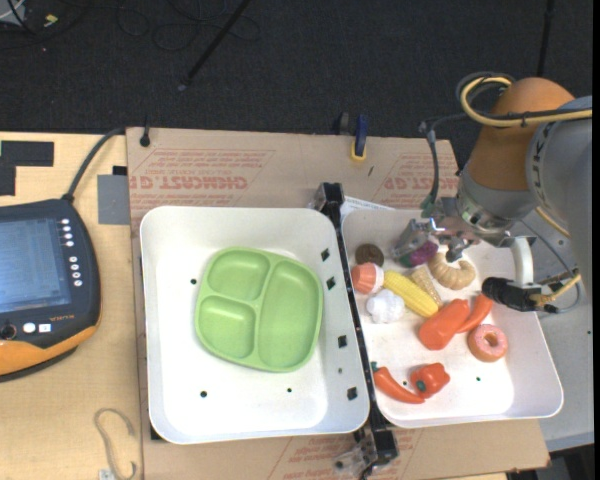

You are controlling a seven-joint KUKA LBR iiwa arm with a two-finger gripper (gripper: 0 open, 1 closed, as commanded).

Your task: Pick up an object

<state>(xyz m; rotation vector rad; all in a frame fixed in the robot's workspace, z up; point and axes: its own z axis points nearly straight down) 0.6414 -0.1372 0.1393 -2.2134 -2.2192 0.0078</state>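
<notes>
The right bin (540, 388) holds several toy foods. A yellow corn cob (410, 293) lies in its middle, with a white garlic bulb (385, 308) and a peach-coloured piece (364, 277) to its left. A small brown piece (369, 255) sits near the bin's far-left corner. An orange carrot-like piece (450, 323), a pink donut (489, 343) and a red pepper (410, 383) lie nearer the front. My gripper (436, 245) hangs low at the bin's far side, right over a purple piece (421, 257) and a beige ridged piece (454, 273). Nothing shows as lifted.
The left bin (170, 368) holds a green divided plate (260, 310). A black divider (342, 298) separates the two bins. A tablet-like pendant (30, 278) lies on the bench at far left. The arm (510, 148) reaches in from the upper right.
</notes>
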